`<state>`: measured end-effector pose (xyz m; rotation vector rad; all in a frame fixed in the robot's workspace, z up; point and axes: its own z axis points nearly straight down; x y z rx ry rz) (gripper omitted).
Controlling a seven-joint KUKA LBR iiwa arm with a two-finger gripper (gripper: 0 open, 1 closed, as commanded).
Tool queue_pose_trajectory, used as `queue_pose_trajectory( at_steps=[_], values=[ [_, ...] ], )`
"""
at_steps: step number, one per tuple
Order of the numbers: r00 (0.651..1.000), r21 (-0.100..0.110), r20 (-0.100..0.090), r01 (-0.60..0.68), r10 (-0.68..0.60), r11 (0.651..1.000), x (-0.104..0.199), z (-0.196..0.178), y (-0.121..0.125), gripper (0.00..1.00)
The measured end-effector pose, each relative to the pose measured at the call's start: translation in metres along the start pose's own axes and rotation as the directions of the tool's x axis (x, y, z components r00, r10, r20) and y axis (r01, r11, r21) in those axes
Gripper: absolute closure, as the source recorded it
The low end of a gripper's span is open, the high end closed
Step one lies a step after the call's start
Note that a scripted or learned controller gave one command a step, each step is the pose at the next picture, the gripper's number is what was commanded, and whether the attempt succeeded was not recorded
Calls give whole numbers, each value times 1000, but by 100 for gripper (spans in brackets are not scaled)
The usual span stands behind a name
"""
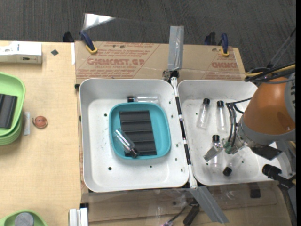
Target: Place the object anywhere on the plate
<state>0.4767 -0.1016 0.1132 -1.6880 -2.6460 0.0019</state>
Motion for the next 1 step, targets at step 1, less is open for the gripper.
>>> queue_pose_trajectory(
  at_steps=[1],
  values=[
    [1000,-2,1,-28,28,1000,-82,22,-38,0]
  ],
)
